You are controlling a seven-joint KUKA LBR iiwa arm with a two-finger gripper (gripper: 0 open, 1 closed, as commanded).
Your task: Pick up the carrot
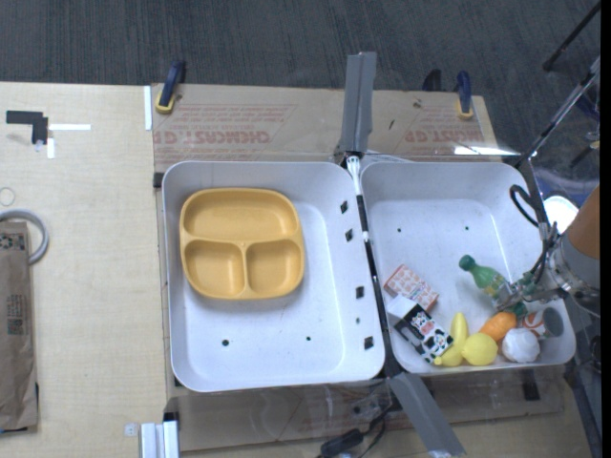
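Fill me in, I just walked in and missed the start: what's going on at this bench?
A robot arm reaches in from the right, and its gripper is low in the right bin, close above the carrot. The carrot lies in the near right corner among a lemon, a banana, a white ball and a green bottle. Nothing looks lifted yet. In the left bin sits a yellow divided plate, untouched.

The arm (584, 273) shows at the frame's edge as a grey housing, with thin black cables (527, 208) looping off it.
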